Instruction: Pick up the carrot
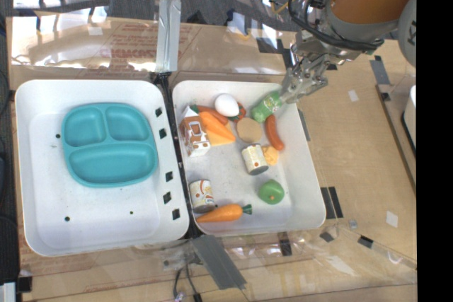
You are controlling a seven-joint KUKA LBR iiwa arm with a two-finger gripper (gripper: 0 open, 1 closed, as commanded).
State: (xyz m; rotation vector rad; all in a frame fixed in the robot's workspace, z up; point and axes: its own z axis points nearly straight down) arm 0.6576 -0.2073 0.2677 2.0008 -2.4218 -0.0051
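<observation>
The carrot (221, 213), orange with a small green top at its right end, lies flat along the front wall of the right bin (311, 180). My gripper (302, 85) hangs over the bin's far right corner, well behind the carrot. It is just right of a green bottle (266, 108) and looks close to or touching it. Nothing is visibly held.
The right bin also holds a white egg (226, 105), an orange wedge (216, 128), a small carton (195, 137), a brown disc (249, 129), a sausage (274, 133), a can (255, 159), a green fruit (270, 192) and a small jar (202, 194) beside the carrot. A teal divided plate (110, 143) sits in the left bin.
</observation>
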